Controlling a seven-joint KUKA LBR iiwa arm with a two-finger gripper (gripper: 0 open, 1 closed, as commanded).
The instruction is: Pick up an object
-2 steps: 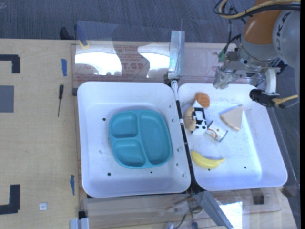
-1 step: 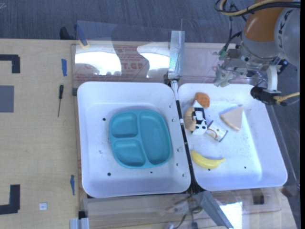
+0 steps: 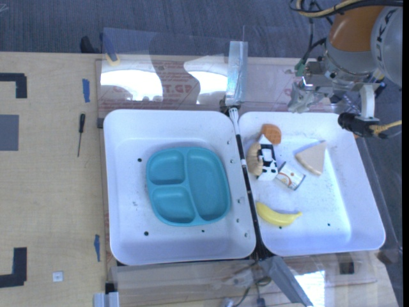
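Over the right bin's far rim the arm hangs high, its jaws too blurred to tell how they stand. From there I'd drop straight onto the tan wedge, lying apart. Smaller still, the yellow banana curves near the front; the orange piece crowds the divider.

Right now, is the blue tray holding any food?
Empty. The blue tray in the left bin shows three bare compartments; the banana lies in the right bin.
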